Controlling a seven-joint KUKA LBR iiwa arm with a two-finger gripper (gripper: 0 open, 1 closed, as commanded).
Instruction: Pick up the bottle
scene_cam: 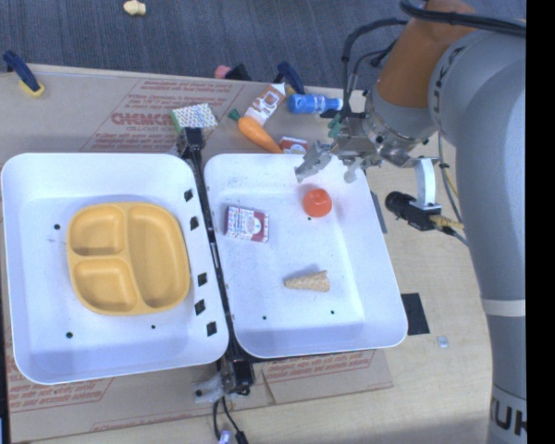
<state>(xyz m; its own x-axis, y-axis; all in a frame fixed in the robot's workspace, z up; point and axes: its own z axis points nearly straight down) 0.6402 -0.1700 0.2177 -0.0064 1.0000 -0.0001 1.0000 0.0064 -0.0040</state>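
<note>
Glossy plastic bins, cardboard bench

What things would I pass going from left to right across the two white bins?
Yellow divided plate → small red-and-white packet → ice cream cone → red tomato.

Bright, even overhead illumination with a cool bluish cast. The two white bins approach overexposure, with little surface detail. Shadows are soft and short. A sunlit patch falls on the worktop at lower right. Overall focus is slightly soft and grainy.
</note>
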